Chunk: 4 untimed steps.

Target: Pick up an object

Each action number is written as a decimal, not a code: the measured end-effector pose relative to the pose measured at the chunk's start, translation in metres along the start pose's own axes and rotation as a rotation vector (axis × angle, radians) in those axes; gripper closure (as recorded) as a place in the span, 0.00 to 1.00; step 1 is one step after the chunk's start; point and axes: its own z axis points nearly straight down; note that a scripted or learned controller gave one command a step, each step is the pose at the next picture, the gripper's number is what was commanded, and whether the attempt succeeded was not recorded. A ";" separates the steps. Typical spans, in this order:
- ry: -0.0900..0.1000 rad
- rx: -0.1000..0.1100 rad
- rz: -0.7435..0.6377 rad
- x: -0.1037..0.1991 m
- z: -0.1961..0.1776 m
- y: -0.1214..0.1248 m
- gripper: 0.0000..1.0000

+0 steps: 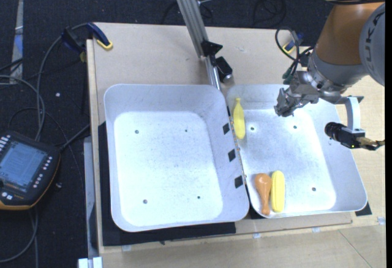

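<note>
Two white bins side by side on tabletop (159, 55) | right bin (306, 156): yellow piece (238, 118) by left wall; orange piece (264, 191) touching second yellow piece (278, 191) at near edge | my claw (285, 107) hovers over right bin's far part, nothing visibly gripped, apart or together cannot tell | left bin (165, 162) alongside.

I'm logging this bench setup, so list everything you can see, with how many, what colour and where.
White bins: two, white, side by side on the bench.
Yellow objects: two, yellow; one at right bin's far left edge, one at its near left corner.
Orange object: one, orange, right bin, touching the near yellow one.
Clamp: one, blue and yellow, bench's far left corner.
Pendant: one, dark with orange rim, floor at left.
Arm: one, grey and orange, from right.
Hand: one, dark, above right bin's far side.
</note>
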 end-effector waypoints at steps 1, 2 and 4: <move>0.000 0.000 0.000 0.048 0.007 -0.011 1.00; 0.000 -0.002 -0.001 0.097 -0.006 -0.035 1.00; 0.000 0.000 0.000 0.184 -0.001 -0.072 1.00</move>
